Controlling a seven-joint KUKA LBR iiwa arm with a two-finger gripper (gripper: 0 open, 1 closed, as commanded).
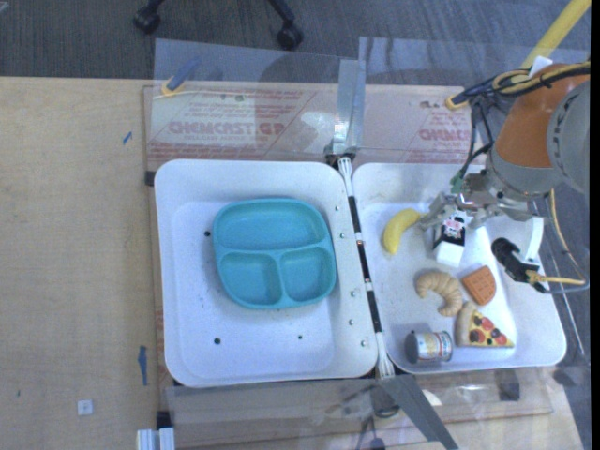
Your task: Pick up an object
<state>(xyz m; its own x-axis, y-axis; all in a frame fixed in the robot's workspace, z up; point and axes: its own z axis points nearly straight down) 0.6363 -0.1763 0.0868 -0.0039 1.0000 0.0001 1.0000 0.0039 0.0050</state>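
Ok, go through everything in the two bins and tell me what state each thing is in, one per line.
Blue plate: lying flat in the left bin, compartments bare.
Banana: lying in the right bin, beside the gripper.
Croissant: lying flat.
Cracker: lying flat, next to the croissant.
Pizza slice: lying flat.
Can: on its side.
Gripper: low in the right bin, above a small white and black object.

A: Left bin point(178, 251)? 
B: Blue tray point(274, 252) fills its middle; edges free. 
A: Right bin point(553, 345)? 
B: Crowded: banana point(399, 229), croissant point(442, 290), can point(429, 346), pizza point(482, 329). Far-left corner open.
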